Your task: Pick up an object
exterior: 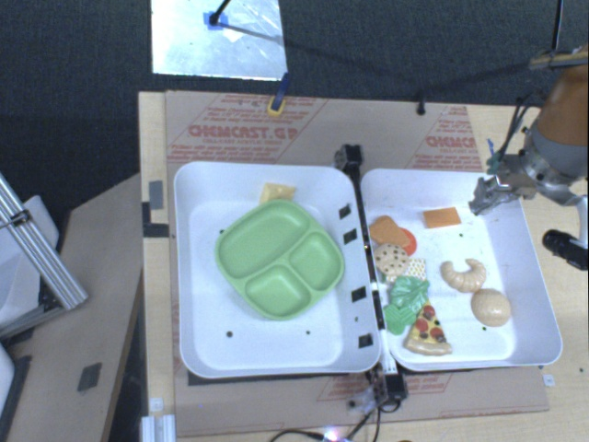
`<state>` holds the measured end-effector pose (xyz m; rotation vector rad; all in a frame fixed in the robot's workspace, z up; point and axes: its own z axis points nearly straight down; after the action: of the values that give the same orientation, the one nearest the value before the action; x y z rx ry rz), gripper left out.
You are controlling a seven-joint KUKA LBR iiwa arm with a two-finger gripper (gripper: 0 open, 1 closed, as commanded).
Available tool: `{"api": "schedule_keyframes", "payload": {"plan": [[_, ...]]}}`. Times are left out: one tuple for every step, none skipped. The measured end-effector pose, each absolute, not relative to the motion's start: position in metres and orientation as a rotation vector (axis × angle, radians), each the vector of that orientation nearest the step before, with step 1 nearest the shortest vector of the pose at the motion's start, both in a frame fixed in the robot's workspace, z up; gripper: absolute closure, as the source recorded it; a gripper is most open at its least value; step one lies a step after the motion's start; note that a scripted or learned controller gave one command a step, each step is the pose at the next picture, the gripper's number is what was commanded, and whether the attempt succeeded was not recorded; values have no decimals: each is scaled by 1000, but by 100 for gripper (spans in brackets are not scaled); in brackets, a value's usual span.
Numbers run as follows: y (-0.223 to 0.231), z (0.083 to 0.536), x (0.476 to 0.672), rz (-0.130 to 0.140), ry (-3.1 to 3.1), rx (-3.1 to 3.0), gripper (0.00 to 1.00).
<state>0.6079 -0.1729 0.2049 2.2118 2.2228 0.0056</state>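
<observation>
Poised over the upper right corner of the right bin (pixel 529 274), the end effector (pixel 482 201) hangs clear of every item, and whether it is apart or together cannot be told from this view.

On the desk (pixel 239 122) the two bins sit side by side. The left bin (pixel 198 339) holds a green tray (pixel 280 258) with three compartments, tilted so its long axis runs from upper left to lower right, and a small yellow wedge (pixel 277 191) just beyond the tray's far edge.

The right bin holds the toy food. A pizza slice (pixel 428 332) lies near the front edge, its tip toward the upper left. A green leafy piece (pixel 406 302) touches it from above. A croissant (pixel 464 274) curves with its ends downward, and a tan roll (pixel 490 307) lies just below it. Against the left wall, a cookie (pixel 391 259) overlaps a red slice (pixel 398 238). An orange cheese square (pixel 443 216) lies flat, its long axis roughly left to right, nearest the end effector.
</observation>
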Motion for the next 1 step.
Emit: {"api": "schedule_keyframes", "payload": {"plan": [[-173, 226, 609, 4, 2225, 2213, 100]]}}
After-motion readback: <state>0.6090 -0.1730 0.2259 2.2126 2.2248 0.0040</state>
